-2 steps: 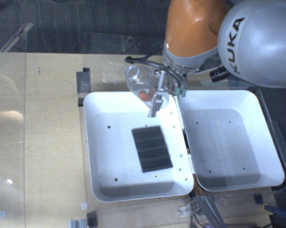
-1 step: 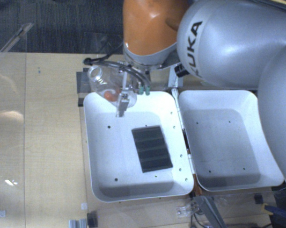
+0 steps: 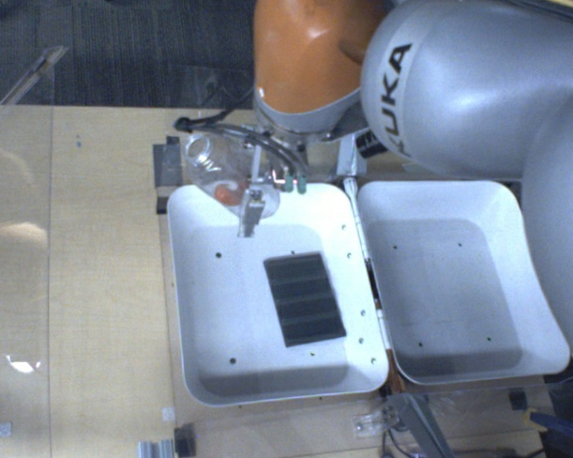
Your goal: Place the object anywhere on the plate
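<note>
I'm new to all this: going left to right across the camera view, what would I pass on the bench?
Bare wooden bench top → left white bin → dark ribbed plate lying inside that bin → right white bin.

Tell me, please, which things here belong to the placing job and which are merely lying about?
Job:
- dark plate in the left bin
- small orange object at that bin's far edge
- gripper, close beside the object

Lying about:
- right bin
- clear plastic piece behind the left bin
</note>
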`<action>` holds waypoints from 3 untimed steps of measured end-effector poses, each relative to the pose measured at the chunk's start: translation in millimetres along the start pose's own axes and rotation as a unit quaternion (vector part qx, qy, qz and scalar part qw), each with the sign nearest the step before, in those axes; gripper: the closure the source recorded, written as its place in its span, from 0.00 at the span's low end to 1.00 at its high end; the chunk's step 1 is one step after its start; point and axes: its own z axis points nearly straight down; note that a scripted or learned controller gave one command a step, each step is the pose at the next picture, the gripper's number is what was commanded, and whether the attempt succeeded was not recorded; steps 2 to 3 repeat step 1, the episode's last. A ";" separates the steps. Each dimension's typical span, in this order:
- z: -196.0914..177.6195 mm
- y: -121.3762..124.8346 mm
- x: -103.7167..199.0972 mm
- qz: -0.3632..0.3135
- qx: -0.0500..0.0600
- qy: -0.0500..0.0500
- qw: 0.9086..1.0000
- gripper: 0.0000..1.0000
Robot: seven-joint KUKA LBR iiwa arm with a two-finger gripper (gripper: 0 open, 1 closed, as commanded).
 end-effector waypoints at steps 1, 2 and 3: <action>-18.8 -58.4 -34.4 -0.164 0.000 -0.003 0.986 1.00; -18.8 -58.4 -34.4 -0.164 0.000 -0.003 0.986 1.00; -18.8 -58.4 -34.4 -0.164 0.000 -0.003 0.986 1.00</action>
